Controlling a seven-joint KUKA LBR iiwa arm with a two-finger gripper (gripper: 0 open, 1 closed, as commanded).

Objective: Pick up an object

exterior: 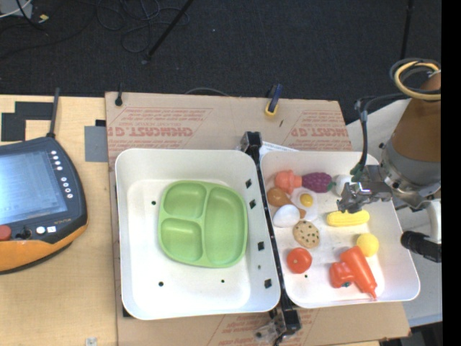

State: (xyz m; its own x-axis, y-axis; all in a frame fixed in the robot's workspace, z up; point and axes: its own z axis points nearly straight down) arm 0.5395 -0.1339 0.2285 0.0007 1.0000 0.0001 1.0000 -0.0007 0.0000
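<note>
The grey two-finger gripper (353, 195) is hovering over the yellow plastic corn cob (348, 218) near the right white bin's (403, 283) right edge; whether its fingers are parted I cannot tell. Crowded toys risk deflecting the grasp.

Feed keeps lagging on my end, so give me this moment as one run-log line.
gripper above yellow corn in right bin | no object seen held | green divided plate in left bin

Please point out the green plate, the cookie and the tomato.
green plate (204, 224): camera view, on its middle ridge.
cookie (307, 233): camera view, on its centre.
tomato (300, 259): camera view, on its top.
</note>
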